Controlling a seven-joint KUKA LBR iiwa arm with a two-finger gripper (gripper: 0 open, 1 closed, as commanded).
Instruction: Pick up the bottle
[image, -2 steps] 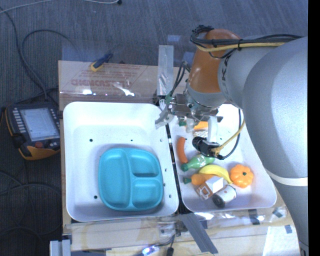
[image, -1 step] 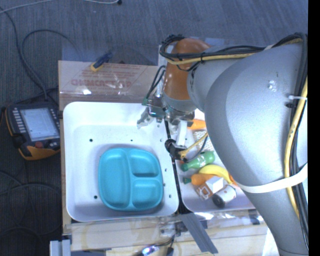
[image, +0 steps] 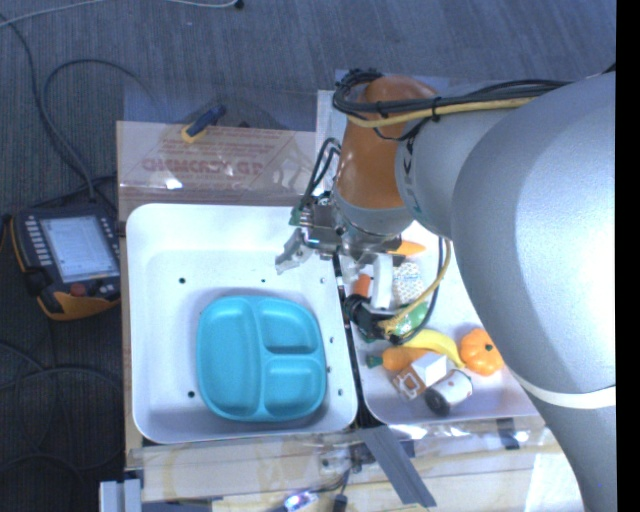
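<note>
A small white bottle (image: 452, 388) with a dark end lies on its side at the front of the right bin (image: 490, 405), next to a small orange-and-white box (image: 418, 376). My gripper (image: 300, 250) hangs over the back right corner of the left bin (image: 160, 300), close to the wall between the two bins. It is well behind and to the left of the bottle. Nothing shows held in it. The arm hides much of the right bin.
A blue divided plate (image: 263, 358) lies in the left bin. In the right bin are a banana (image: 432, 345), a small orange pumpkin (image: 481, 354), an orange piece (image: 398, 358) and a white dotted object (image: 407, 282). A pendant (image: 68, 250) lies left of the bench.
</note>
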